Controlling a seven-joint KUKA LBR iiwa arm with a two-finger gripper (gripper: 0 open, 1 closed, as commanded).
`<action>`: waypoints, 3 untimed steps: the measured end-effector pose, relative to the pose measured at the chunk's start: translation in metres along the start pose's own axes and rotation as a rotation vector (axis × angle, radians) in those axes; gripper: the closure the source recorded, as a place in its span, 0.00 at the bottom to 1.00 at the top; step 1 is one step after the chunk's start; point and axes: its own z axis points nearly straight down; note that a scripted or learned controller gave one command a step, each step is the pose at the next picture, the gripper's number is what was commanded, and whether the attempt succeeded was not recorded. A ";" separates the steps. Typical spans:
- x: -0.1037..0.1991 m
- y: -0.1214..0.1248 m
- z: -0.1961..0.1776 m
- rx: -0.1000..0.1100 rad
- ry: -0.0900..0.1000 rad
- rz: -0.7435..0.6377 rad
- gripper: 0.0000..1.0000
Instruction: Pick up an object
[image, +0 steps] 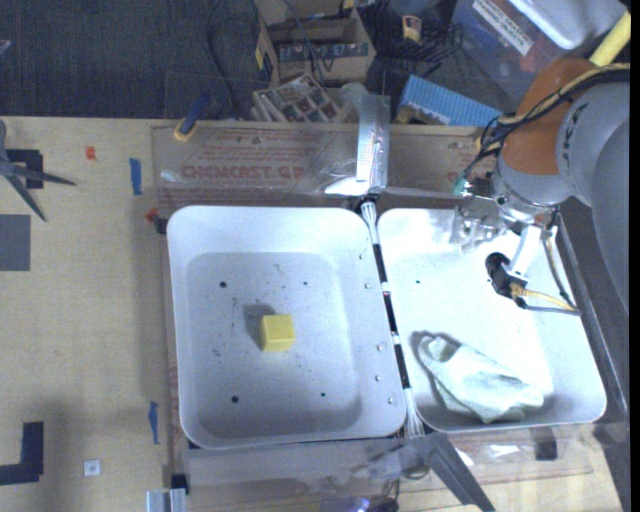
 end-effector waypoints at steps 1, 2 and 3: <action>-0.044 -0.045 -0.016 0.009 0.000 0.449 1.00; -0.108 -0.076 0.013 0.008 0.000 0.461 1.00; -0.093 -0.091 -0.028 0.006 -0.001 0.781 1.00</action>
